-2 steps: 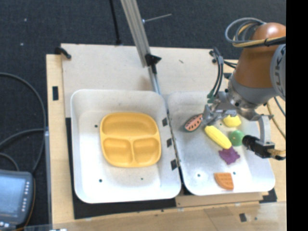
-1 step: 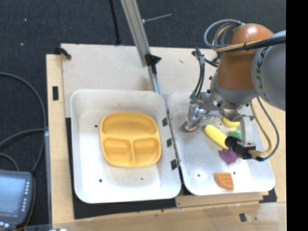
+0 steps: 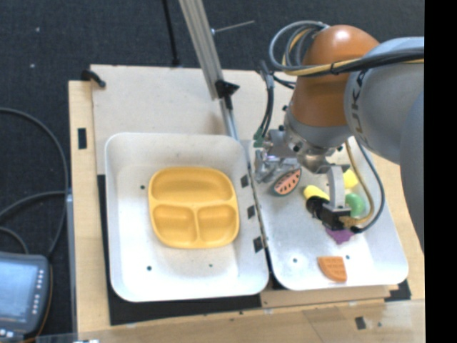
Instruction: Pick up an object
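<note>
My gripper point(image 3: 266, 162) hangs low over the far left part of the right bin point(image 3: 300, 252), close to the wall between the two bins. A watermelon-slice toy point(image 3: 287, 182), red with dark seeds, lies just to its right on the bin floor, beside the gripper rather than in it. Further right are a yellow piece point(image 3: 313, 191), a green piece point(image 3: 355, 205) and a purple piece point(image 3: 342, 235), partly hidden by the wrist. An orange wedge point(image 3: 333, 268) lies alone near the bin's front edge.
The left bin point(image 3: 128, 263) holds a yellow divided plate point(image 3: 193, 206) in its middle. A slanted aluminium bar point(image 3: 203, 41) rises behind the bins. The arm's orange band point(image 3: 332, 70) and grey body cover the right bin's far side.
</note>
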Controlling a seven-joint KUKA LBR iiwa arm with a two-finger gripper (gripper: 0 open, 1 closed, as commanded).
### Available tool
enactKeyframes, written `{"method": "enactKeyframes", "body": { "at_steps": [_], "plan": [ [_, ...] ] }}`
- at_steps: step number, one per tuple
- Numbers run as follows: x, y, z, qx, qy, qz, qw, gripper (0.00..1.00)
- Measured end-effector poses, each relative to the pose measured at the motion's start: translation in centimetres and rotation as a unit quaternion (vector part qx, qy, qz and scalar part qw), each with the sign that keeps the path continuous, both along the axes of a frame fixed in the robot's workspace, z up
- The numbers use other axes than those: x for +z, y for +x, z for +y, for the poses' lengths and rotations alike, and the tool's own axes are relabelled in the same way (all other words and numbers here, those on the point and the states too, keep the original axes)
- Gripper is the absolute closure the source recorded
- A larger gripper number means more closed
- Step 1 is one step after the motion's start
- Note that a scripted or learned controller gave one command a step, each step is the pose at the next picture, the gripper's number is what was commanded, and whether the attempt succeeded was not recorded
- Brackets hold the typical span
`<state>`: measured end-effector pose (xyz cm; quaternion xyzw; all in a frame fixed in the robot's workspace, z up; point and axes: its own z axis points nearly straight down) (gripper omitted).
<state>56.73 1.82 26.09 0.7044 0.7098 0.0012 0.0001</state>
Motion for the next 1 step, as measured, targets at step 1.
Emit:
{"method": "enactKeyframes", "body": {
  "at_steps": [1],
  "plan": [
    [-1.55,0.28,4.99,-0.001,-0.0007,0.002,1.0,1.0]
  ]
}}
